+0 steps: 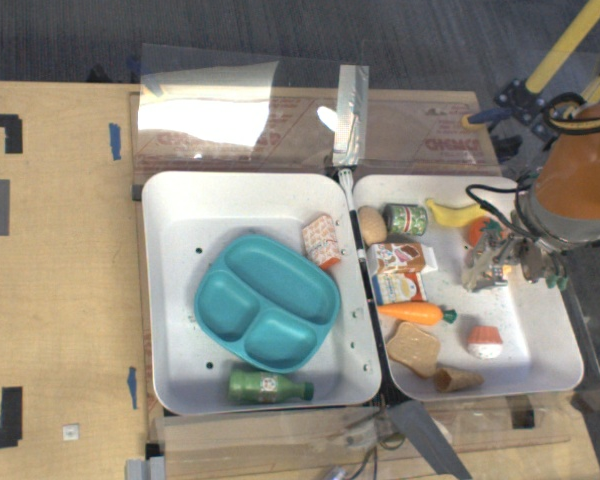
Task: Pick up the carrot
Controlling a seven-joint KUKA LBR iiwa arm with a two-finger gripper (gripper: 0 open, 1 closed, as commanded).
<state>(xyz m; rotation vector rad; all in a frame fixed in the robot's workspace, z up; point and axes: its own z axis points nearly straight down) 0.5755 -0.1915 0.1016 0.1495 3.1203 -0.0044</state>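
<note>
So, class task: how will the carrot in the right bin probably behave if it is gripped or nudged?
The carrot looks like moulded plastic, so probably stiff and light. Its rounded, tapered body lies flat, so a nudge may roll or swing it. The smooth surface could slip in the tool, which hovers to its upper right.

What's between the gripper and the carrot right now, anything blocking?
Nothing visible. The gripper hangs over the right bin, up and to the right of the carrot, with bare bin floor between. A snack packet and a bread slice flank the carrot closely.
</note>
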